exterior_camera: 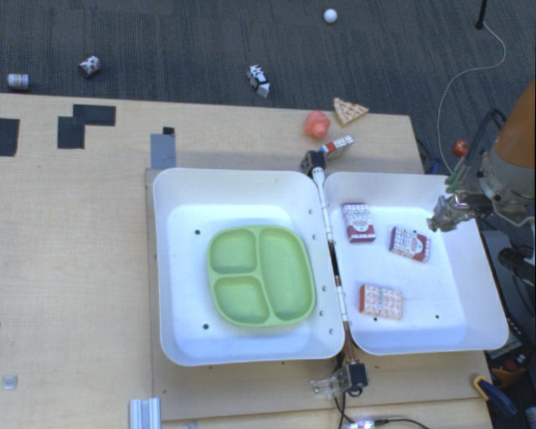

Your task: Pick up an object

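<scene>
Left bin: a shallow white bin (pixel 167 276) carries a pale green plastic plate with three compartments (pixel 261 275), lying flat in the middle.
Right bin: the second white bin (pixel 469 323) holds three small red-and-white printed packets. One packet (pixel 358 223) sits nearest the divider, a second packet (pixel 409 244) lies tilted just right of it, and a third packet (pixel 381 302) rests lower down, toward the front.
Claw: the claw (pixel 441 214) hangs at the right bin's upper right rim, on the grey arm (pixel 511 167) reaching in from the right. Whether it is spread or pressed together, I cannot tell from here; nothing is seen pinched.
Key relation: the tilted second packet is the nearest target, just left of and slightly below the claw, its long axis running across the bin at a slant.
Surface: light wood surface (pixel 75 276), with dark patches (pixel 84 124) at the upper left.
Room: dark carpet floor (pixel 193 42) beyond, scattered with small objects, a white ball (pixel 330 15) among them.
</scene>
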Robot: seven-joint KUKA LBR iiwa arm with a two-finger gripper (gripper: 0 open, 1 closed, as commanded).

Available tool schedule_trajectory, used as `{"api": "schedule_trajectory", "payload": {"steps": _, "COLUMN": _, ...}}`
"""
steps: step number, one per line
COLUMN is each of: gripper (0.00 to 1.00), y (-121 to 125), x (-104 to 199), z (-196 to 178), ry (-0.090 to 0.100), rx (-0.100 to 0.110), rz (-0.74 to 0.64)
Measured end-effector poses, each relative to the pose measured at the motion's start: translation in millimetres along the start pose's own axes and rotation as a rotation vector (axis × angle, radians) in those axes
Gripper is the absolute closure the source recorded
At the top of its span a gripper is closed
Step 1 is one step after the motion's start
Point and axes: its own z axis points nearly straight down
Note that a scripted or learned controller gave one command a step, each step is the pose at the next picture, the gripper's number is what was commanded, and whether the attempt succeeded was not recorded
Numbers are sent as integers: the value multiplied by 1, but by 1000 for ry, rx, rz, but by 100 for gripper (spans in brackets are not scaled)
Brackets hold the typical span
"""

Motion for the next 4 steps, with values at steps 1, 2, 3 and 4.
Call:
{"api": "schedule_trajectory", "payload": {"steps": 1, "gripper": 100, "y": 59, "x": -58, "z": -22, "ry": -1, "rx": -1, "rz": 1}}
{"api": "schedule_trajectory", "payload": {"steps": 2, "gripper": 100, "y": 4, "x": 3, "z": -17, "ry": 1, "rx": 2, "rz": 0}}
{"api": "schedule_trajectory", "payload": {"steps": 3, "gripper": 100, "y": 95, "x": -51, "z": -38, "ry": 0, "rx": 1, "rz": 0}}
{"api": "schedule_trajectory", "payload": {"steps": 4, "gripper": 100, "y": 105, "x": 28, "z": 38, "ry": 2, "rx": 2, "rz": -1}}
